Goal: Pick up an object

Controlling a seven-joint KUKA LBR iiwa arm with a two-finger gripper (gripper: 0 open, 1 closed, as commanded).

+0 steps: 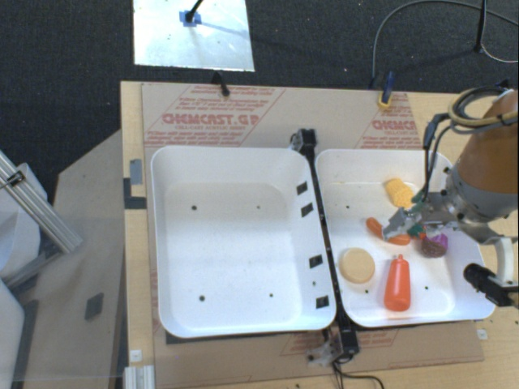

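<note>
Fingers [403,223] sit low in the right bin [357,164], pointing left from the grey wrist; whether they are spread or pressed together cannot be told at this resolution. Their tips lie over a small orange carrot-like piece [376,228], touching or nearly touching it; no object is clearly seen between them. A bit of green shows just right of the tips, beside the wrist.

Objects in the right bin, working outward:
- yellow lumpy item [397,191], just far of the fingers, near the bin's middle.
- dark purple item [434,245], just right and near of the fingers, partly under the wrist.
- round tan disc [357,265], near-left of the fingers, close to the divider between the bins.
- orange bottle-shaped item [396,283], lying with its narrow end pointing far, just right of the disc, toward the near wall.

Arm [491,164]: the orange section fills the right of the view above the wrist, with black cables looping over it. A black part protrudes at the near right corner of the bin.

Left bin [162,241]: white floor with a few small dark holes. Black clips run down the seam between the two bins.

Both bins rest on a brown board printed with red lettering, on the desk [130,120]. A grey metal plate [193,23] lies on the dark floor at far left.
</note>
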